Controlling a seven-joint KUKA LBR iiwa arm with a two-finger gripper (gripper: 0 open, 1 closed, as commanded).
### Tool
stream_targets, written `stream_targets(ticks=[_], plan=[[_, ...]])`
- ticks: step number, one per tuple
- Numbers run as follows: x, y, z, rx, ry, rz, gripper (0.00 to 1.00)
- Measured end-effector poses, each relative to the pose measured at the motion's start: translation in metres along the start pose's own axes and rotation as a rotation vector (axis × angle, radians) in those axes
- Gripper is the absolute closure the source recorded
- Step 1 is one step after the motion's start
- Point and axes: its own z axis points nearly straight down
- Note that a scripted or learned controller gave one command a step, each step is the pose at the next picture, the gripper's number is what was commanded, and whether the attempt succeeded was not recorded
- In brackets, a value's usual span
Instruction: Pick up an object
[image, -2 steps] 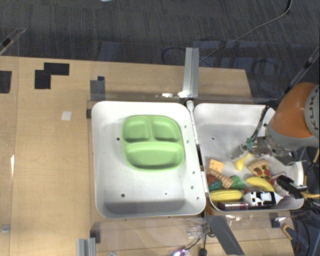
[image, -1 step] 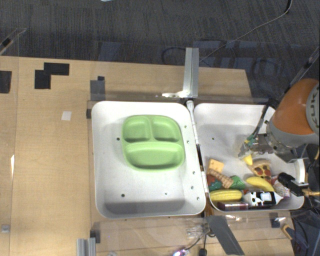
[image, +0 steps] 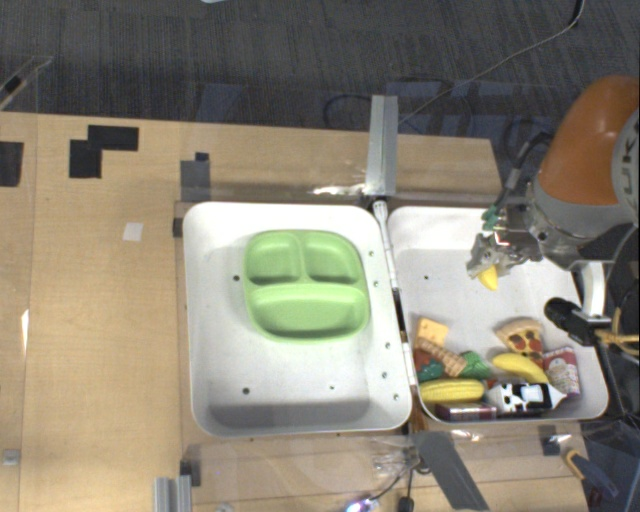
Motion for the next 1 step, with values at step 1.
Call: stream_targets(ticks=[1], plan=[[-0.0122, -0.0074, -0.0428, 0.0, -0.001, 0.12, 1.0]])
